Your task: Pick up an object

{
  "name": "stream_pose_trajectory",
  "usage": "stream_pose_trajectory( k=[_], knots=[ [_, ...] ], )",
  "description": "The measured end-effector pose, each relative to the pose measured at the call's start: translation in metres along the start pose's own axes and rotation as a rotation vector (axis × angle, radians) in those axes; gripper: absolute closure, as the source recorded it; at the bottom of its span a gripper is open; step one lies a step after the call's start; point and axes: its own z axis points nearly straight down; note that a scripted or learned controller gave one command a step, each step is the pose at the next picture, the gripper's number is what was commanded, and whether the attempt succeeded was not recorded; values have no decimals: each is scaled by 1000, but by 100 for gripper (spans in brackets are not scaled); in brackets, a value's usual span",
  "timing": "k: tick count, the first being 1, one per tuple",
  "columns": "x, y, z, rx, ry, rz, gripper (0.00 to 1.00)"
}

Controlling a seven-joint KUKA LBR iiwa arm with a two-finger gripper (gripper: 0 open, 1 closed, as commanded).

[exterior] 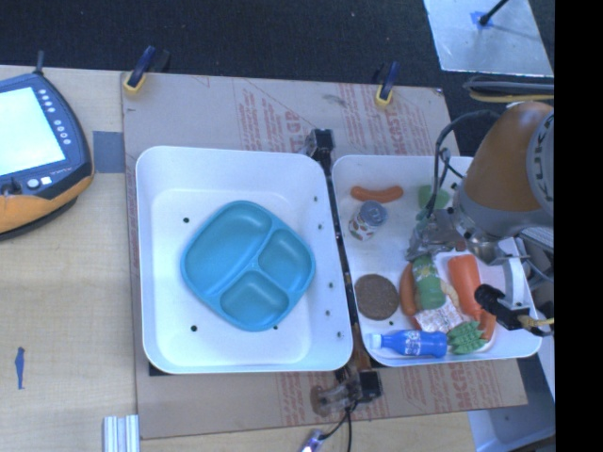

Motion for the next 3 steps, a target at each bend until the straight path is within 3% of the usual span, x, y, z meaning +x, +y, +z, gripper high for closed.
stream_pose_trajectory(
  k=[1, 2, 3],
  knots=[
    [0, 0, 0, 0, 0, 0, 0],
    [17, 64, 17, -2, 1, 3, 0],
    [40, 44, 17, -1, 2, 3, 0]
  ],
)
